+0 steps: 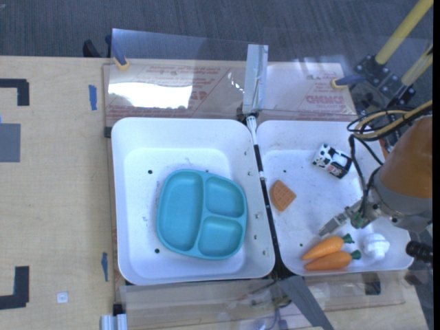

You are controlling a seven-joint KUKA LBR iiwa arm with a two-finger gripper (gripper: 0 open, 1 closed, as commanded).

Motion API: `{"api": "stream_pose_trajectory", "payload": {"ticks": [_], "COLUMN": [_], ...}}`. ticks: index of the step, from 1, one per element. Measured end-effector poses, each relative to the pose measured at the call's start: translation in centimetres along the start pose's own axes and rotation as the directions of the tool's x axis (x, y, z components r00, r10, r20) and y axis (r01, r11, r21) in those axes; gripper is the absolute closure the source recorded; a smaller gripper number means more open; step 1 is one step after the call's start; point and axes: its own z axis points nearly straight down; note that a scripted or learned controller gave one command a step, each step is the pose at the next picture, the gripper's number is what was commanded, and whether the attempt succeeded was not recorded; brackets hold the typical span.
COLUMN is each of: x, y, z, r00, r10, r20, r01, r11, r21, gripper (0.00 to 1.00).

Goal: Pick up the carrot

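Note:
Two orange carrots with green tops lie side by side in the right bin (pixel 302 150), close to its front wall. The upper carrot (pixel 322 247) is tilted, and the lower carrot (pixel 328 261) lies nearly level. My gripper (pixel 342 221) hangs just above and slightly right of the upper carrot's leafy end, at the tip of the grey arm with its orange band (pixel 412 160). Nothing shows held in it.
A white lumpy object (pixel 376 245) sits right of the carrots. A tan square cracker (pixel 282 195) and a small black-and-white toy (pixel 331 160) lie farther back in the right bin. The left bin (pixel 130 150) holds a blue divided plate (pixel 165 215).

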Motion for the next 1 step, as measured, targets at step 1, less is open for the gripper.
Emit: {"api": "stream_pose_trajectory", "payload": {"ticks": [1], "x": [4.66], "y": [1.97], "z": [0.72], "r00": [1.000], "r10": [0.004], "r20": [0.001], "r01": [-0.004], "r11": [1.000], "r21": [0.002], "gripper": [0.00]}}
